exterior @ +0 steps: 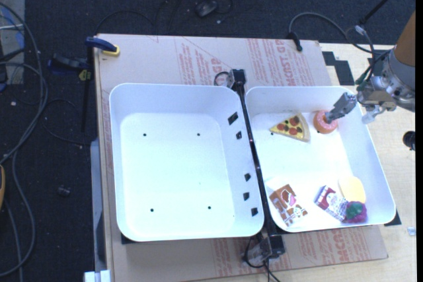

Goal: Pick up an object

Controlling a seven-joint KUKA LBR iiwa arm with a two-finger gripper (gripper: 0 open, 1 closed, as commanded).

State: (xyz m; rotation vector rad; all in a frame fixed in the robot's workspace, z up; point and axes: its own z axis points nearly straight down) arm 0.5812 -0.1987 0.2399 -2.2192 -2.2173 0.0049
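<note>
Gripper (339,107) positioned over right bin (370,142), touching orange round object (324,121), finger state not determinable, pizza slice (291,128) located just beside, left bin (125,102) adjacent.

I see the gripper (342,106) over the right bin (370,148), just beside an orange round toy (324,121). A pizza slice (291,127) lies near. The left bin (125,142) stands beside it.
</note>
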